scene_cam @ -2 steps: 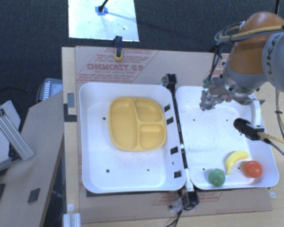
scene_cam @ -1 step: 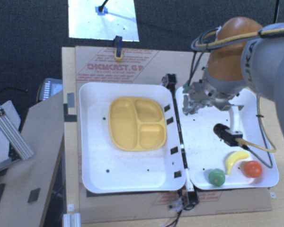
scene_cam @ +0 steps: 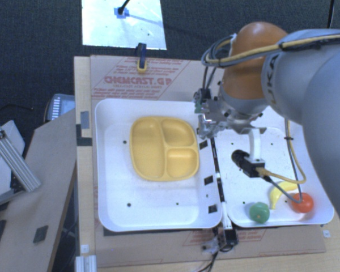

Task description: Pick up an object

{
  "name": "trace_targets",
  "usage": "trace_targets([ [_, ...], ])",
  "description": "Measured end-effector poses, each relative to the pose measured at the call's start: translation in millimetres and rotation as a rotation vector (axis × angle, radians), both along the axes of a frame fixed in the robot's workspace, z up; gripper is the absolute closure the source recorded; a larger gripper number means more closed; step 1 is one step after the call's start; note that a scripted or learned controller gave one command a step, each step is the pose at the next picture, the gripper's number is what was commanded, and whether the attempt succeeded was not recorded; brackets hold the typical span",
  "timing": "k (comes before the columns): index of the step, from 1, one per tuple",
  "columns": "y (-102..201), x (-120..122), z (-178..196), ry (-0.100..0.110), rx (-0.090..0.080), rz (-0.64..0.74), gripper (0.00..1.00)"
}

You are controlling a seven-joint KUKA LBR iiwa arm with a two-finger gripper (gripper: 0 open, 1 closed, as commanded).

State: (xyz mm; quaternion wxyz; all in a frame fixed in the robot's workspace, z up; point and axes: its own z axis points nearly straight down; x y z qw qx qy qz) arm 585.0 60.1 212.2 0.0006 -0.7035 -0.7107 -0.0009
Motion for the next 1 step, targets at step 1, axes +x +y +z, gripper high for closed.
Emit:
trace_targets([
  [1,46.0,-11.8,-0.4,0.001,0.0,0.0,1.0],
])
